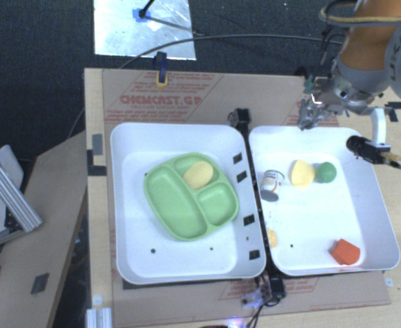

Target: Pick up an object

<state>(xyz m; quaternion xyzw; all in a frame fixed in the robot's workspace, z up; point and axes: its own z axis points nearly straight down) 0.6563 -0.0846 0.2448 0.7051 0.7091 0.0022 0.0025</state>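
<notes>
- The gripper (312, 118) hangs over the far edge of the right bin (364, 248); I cannot tell how it is set
- In that bin a round yellow thing (302, 173) touches a green ball (326, 172)
- An orange block (345, 252) sits in the near corner
- A green tray (180, 210) in the left bin (139, 251) holds a yellow lump (199, 175)

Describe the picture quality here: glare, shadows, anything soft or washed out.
Camera view: the foil-like sheet on the dark floor glares nearly white; both white bins look bright and flat, with faint shadows under the green divided plate and orange block; the gripper at the right bin's far edge looks soft and small.
</notes>
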